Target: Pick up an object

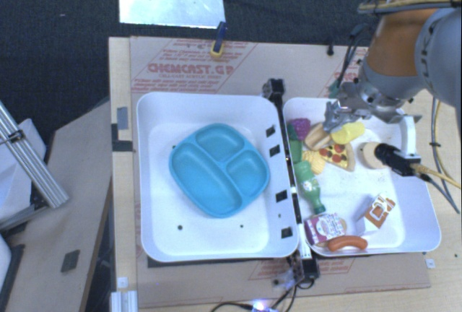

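The hand (pixel 336 115), its opening impossible to tell, hovers over the yellow toy (pixel 348 133) in the right bin (pixel 422 231), seemingly mid-approach; next it must descend and close.

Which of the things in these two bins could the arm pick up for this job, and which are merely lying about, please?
For the job: gripper, over the right bin; yellow toy, pizza slice, green bottle, sausage.

Lying about: blue divided plate in the left bin; cardboard sheet.

Robot lab: 2 bins (pixel 155 180), cardboard-topped bench (pixel 188 68).
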You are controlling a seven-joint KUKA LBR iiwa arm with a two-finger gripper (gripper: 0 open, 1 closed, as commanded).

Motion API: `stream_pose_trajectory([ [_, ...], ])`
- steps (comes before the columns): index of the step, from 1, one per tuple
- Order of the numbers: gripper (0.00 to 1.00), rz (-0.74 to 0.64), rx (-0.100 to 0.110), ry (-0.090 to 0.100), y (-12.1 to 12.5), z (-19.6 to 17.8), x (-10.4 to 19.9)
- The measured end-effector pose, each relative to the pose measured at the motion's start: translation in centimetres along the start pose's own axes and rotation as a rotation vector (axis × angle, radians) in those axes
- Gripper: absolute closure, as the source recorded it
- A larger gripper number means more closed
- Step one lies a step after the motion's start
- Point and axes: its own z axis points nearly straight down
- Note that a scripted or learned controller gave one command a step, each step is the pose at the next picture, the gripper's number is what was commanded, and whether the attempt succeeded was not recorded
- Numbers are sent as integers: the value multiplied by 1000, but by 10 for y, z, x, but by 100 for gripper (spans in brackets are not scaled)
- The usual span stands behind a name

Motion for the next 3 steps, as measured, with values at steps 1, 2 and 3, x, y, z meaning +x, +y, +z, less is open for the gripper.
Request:
stream_pose_trajectory([
  [1, 100, 0, -1, 0, 24, 0, 61],
  [2, 100, 5, 0, -3, 36, 10, 74],
  [3, 100, 5, 0, -2, 32, -3, 85],
])
